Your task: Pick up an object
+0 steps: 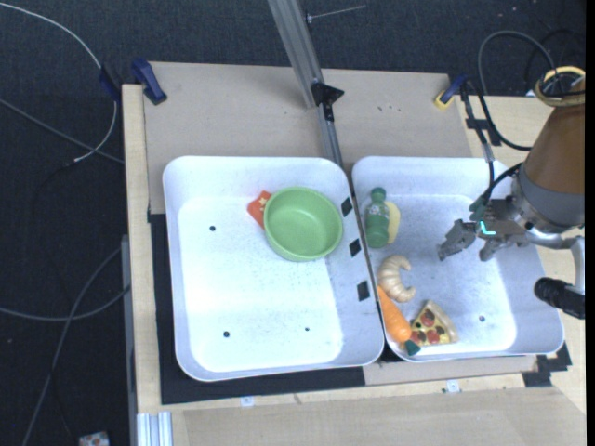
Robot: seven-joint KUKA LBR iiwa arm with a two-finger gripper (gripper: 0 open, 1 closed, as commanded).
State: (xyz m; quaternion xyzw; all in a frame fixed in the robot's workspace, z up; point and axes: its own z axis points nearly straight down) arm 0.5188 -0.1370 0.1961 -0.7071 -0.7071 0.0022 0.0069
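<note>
My gripper (469, 244) hangs over the right part of the right bin (446, 170), its two dark fingers spread apart with nothing between them. Left of it, along that bin's left side, stand a green bottle (376, 218) with a yellow piece (394, 217) behind it, a croissant (397, 277), an orange carrot (396, 320) and a pizza slice (432, 324). The left bin (214, 277) holds a green bowl (302, 223) with a red-orange object (257, 208) tucked at its left rim.
A metal pole (297, 40) slants down to the gap between the bins. Black clips (354, 246) sit along the divider. Blue clamps (147, 80) hold the bench corners. Cables (488, 119) run near the arm at right.
</note>
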